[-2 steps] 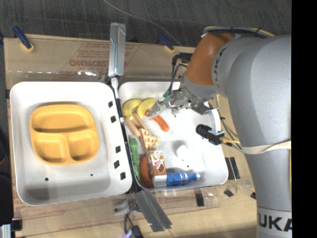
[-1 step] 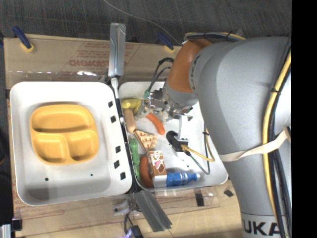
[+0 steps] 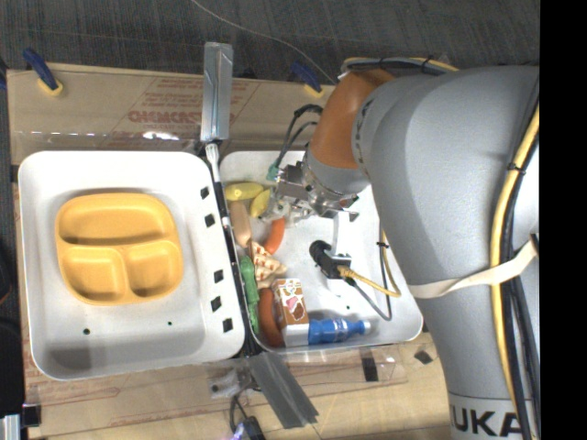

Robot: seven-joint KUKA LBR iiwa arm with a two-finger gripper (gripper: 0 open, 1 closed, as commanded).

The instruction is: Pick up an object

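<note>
**arm down in the right bin, can't call the grab yet**

i'm watching this from the overhead cam. the arm (image 3: 440, 136) reaches in from the right and leans over the right bin (image 3: 404, 324), putting the gripper (image 3: 292, 198) low at the far end of the clutter. that looks deliberate: everything is shoved against the left wall, so it comes in from the open side. nearest are a banana (image 3: 242, 192) and a carrot (image 3: 273, 236). a bottle (image 3: 326, 329) lies along the near wall, well apart. the fingers are buried under the wrist, so i can't tell their state. the yellow tray (image 3: 117, 246) sits in the left bin (image 3: 37, 337).
</note>
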